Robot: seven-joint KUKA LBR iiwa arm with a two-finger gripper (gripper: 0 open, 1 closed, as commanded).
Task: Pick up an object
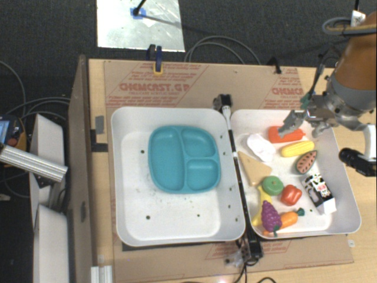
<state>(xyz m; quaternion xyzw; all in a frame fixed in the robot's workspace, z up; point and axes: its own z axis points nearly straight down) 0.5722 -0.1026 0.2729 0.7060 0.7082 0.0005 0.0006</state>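
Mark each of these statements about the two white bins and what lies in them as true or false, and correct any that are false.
1. The blue divided plate lies in the left bin. True.
2. The purple grapes lie in the left bin. False: they lie in the right bin, near its front edge.
3. The gripper is above the right bin, close to the orange block. True.
4. The yellow corn rests on the blue plate. False: it lies in the right bin, just in front of the orange block.
5. The green apple lies beside the red pepper. True.
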